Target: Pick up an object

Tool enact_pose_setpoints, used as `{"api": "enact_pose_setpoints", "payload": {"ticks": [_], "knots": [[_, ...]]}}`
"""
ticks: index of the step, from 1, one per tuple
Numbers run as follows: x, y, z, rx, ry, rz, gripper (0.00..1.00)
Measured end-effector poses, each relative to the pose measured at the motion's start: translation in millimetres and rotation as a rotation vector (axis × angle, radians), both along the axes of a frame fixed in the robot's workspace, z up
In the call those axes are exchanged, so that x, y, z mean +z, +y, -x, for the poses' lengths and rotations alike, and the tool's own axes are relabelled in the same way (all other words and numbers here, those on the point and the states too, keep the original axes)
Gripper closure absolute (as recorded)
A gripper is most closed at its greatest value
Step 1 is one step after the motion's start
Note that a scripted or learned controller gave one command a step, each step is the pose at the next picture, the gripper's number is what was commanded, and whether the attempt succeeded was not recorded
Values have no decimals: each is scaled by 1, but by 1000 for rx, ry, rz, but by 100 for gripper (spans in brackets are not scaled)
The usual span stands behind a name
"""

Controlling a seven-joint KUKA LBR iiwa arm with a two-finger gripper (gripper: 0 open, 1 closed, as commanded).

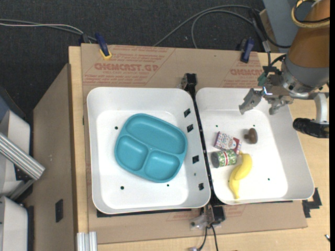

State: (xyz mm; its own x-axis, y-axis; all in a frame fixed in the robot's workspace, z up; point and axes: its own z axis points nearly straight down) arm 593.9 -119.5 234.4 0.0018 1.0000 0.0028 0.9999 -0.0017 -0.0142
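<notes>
The bench board (157, 61) is seen first; on it red printed letters can be read as "CHEMCAST GP", partly faint, and the same print is repeated, less clear, near the right bin. Two blue clamps (103, 45) are fixed on its far edge, probably to keep the board from sliding.

The left bin (99, 140) is taken as landmark. In it a teal divided plate (151, 148) is laid flat, near the middle. Just to the right of it, touching along a black joint, the right bin (293, 161) is placed.

Over the far part of the right bin the gripper (261, 102) is held, well apart from the objects, and its two fingers are seen spread, with nothing between them.

The objects to be picked are gathered close to the side nearest the left bin: a yellow banana (239, 174), a small green can (225, 158) lying on its side and touching the banana, a small packet (226, 140) with pink print that cannot be read, and a brown lump (252, 135) a little further right.
</notes>
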Motion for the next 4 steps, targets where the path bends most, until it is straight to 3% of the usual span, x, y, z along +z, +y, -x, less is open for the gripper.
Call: {"api": "enact_pose_setpoints", "payload": {"ticks": [1, 3, 4], "knots": [[7, 0, -3, 3, -13, 2, 0], [-95, -6, -4, 1, -7, 1, 0], [-144, -5, -7, 0, -19, 0, 0]]}}
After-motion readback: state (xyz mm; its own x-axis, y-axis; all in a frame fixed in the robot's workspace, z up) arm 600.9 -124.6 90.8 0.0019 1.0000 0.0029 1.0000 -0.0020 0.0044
